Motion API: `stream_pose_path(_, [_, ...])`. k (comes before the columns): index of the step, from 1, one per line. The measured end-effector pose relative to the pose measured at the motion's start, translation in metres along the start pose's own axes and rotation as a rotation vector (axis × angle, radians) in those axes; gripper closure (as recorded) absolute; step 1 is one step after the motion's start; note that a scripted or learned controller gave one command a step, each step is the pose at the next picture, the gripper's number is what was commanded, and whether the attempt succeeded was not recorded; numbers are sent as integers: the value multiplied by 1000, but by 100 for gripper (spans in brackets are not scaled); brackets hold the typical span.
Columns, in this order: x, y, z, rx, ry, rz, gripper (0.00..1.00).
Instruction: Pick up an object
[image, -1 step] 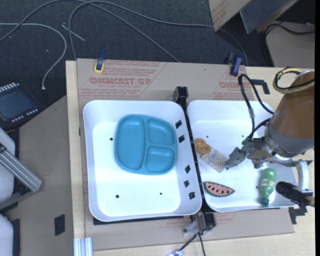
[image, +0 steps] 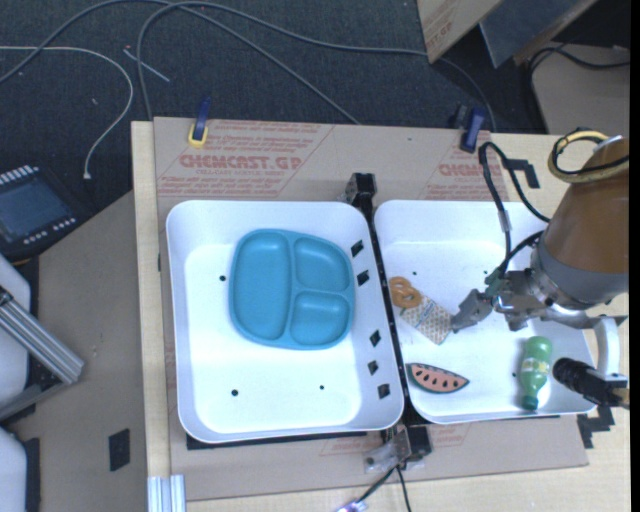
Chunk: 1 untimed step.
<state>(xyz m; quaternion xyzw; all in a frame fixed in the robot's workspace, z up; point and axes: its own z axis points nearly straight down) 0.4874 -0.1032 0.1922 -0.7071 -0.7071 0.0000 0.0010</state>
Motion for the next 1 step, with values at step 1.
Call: stream_pose_path(1, [4,-8,46,6,2,1,0])
